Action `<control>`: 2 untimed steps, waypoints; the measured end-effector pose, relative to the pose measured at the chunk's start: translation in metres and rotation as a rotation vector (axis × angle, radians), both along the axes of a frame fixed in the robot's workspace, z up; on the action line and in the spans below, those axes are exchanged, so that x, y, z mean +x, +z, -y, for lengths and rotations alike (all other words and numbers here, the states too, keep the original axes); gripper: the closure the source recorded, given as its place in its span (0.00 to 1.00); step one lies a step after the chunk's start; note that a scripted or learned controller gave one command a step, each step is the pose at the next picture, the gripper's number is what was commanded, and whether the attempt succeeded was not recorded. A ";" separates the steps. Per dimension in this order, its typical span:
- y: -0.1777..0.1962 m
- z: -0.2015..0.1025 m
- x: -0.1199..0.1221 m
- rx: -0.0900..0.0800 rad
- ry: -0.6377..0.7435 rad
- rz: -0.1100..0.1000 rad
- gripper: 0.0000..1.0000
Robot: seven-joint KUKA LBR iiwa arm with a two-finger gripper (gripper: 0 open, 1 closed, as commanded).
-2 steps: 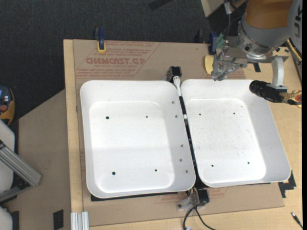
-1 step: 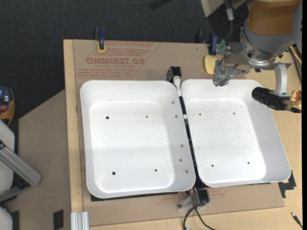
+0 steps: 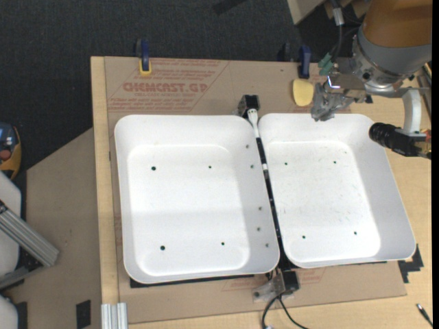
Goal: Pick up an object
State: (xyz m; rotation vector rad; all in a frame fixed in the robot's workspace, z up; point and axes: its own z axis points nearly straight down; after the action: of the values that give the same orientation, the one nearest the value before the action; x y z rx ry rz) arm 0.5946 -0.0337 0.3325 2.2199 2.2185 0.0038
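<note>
Gripper (image 3: 322, 112) hanging over the far rim of the right bin (image 3: 384, 204); open or closed, cannot tell. Yellow thing (image 3: 302, 92) just beyond that rim.

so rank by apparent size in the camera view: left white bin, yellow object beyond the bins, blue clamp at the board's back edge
1. Left shallow white plastic bin, by far largest.
2. Pale yellow rounded object.
3. Blue clamp, roughly the yellow object's size; too close to rank firmly.

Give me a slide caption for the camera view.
End effector poised over the far rim of the right bin, a pale yellow object lying beside it on the board.
</note>
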 end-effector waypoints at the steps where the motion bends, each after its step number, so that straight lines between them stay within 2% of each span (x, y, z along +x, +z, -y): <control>1: -0.106 -0.060 0.019 0.002 0.005 -0.010 1.00; 2: -0.036 -0.029 0.047 -0.001 -0.001 0.005 1.00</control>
State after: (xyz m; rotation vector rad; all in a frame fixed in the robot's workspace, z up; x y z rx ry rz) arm 0.6414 -0.0049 0.2964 2.2178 2.2144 0.0082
